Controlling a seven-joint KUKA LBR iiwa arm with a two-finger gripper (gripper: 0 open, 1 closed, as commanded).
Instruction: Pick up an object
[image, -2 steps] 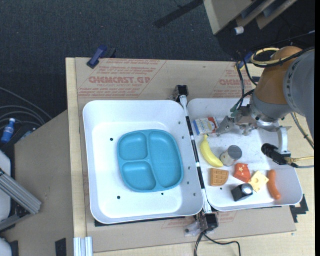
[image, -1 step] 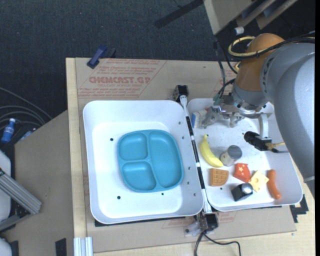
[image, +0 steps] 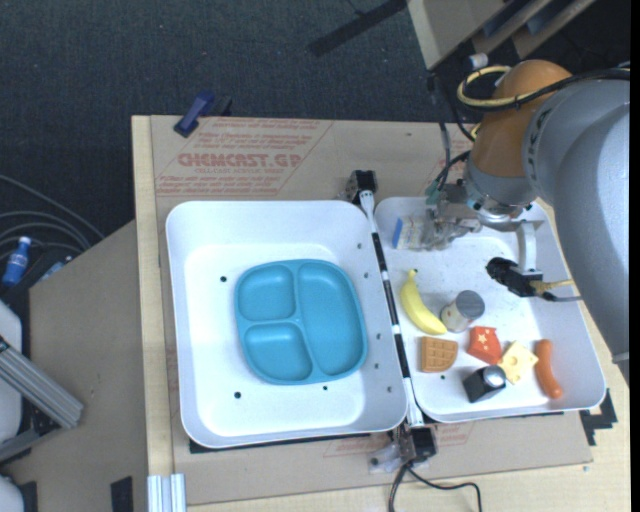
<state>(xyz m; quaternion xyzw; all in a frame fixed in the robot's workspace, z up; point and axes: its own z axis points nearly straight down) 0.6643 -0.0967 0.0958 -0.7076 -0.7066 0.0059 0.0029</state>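
A smooth, curved yellow banana lay in the right bin, close to its left wall, with a short grey cylinder just beside its lower end. Below them sat a square tan waffle with a gridded face, a red chunk, a pale yellow wedge, a glossy orange-red sausage and a small black block with a white face, all clustered in the near half of the bin. A thin blue piece leaned at the far left corner. The gripper hung low over that far corner, near the blue piece and well apart from the cluster; whether it was open or closed could not be told, and nothing could be seen in its grasp. The grey arm with its orange band came in from the right. The left bin, shallow, white and round-cornered, held a matte blue plate divided into three compartments. Both bins rested on a tan board printed in red.
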